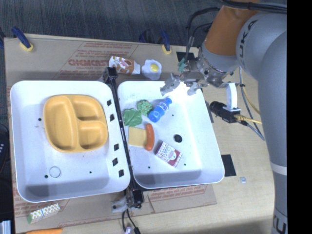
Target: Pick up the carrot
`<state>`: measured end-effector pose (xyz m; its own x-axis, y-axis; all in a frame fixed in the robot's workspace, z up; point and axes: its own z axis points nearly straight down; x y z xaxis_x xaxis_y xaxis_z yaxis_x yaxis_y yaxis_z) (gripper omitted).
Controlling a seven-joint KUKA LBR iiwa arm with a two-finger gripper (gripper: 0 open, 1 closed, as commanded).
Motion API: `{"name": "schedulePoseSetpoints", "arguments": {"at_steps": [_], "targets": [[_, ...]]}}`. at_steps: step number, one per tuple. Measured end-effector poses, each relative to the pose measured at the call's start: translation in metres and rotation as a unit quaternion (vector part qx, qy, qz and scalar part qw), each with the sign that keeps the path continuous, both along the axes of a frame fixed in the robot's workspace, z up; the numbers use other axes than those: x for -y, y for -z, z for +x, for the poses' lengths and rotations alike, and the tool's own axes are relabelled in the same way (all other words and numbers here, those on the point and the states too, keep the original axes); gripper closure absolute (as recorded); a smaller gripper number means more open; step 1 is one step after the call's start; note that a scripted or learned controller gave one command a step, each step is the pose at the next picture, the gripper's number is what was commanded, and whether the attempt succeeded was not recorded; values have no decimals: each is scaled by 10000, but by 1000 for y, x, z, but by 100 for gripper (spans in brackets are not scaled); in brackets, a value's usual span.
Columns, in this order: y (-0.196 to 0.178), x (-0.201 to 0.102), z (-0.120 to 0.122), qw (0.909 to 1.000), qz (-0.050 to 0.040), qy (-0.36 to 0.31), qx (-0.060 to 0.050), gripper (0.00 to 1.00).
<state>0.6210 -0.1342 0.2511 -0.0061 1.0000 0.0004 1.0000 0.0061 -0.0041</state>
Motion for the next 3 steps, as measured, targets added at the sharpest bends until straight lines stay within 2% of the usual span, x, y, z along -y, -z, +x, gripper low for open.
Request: {"name": "schedulePoseSetpoints", "arguments": {"at_steps": [1,2,3], "targets": [[138,-32,-18,9968,1,802,-17,0],[127,-31,-17,9969,-2,784,-21,100],[-32,-29,-69,9997,-6,253,17,100]]}}
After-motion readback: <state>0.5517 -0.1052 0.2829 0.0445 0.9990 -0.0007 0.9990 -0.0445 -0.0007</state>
